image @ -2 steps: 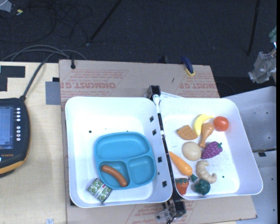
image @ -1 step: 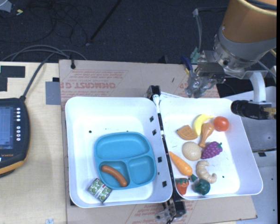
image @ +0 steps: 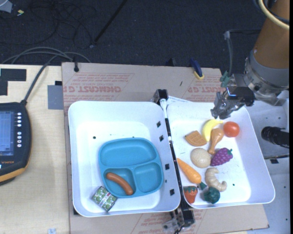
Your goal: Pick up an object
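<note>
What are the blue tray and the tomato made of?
Blue tray: looks like moulded plastic, with a smooth matte finish, rounded compartments and one even colour. Tomato: probably toy plastic, its skin a uniform bright red, though it is too small to be sure.

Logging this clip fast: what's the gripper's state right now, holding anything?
Gripper: above the right bin's far edge, near the banana; open or shut cannot be told.
</note>
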`<state>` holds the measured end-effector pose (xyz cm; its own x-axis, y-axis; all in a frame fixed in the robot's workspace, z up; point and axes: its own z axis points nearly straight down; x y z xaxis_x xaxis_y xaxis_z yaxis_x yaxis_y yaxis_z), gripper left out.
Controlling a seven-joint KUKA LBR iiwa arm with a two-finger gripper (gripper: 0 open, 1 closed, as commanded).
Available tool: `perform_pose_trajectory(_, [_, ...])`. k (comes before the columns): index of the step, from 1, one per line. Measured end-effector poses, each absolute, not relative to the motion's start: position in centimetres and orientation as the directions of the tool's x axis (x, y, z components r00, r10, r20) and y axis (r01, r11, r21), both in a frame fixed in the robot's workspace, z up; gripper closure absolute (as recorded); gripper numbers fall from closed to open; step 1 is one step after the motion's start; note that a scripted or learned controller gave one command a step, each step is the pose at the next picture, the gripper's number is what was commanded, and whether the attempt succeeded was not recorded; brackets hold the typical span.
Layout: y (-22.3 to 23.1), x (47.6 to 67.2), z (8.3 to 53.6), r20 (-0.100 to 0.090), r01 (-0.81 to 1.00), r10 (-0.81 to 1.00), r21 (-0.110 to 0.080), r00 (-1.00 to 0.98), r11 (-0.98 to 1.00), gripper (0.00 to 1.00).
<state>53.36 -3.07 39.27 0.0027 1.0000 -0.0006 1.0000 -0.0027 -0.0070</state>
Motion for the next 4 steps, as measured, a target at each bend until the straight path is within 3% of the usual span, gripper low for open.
perform_pose_trajectory(1, [4.8, 55.2, 26.9, 0.001, 1.000, 1.000, -0.016, -0.006, 0.006, 1.00])
perform_pose_trajectory(2, [5.7, 47.9, 34.2, 0.002, 1.000, 1.000, 0.000, -0.002, 0.002, 1.00])
perform_pose_trajectory(3, [6.0, 47.6, 36.7, 0.000, 1.000, 1.000, -0.001, -0.001, 0.001, 1.00])
perform_pose_trajectory(4, [11.0, 47.6, 41.5, 0.001, 1.000, 1.000, 0.002, -0.005, 0.005, 1.00])
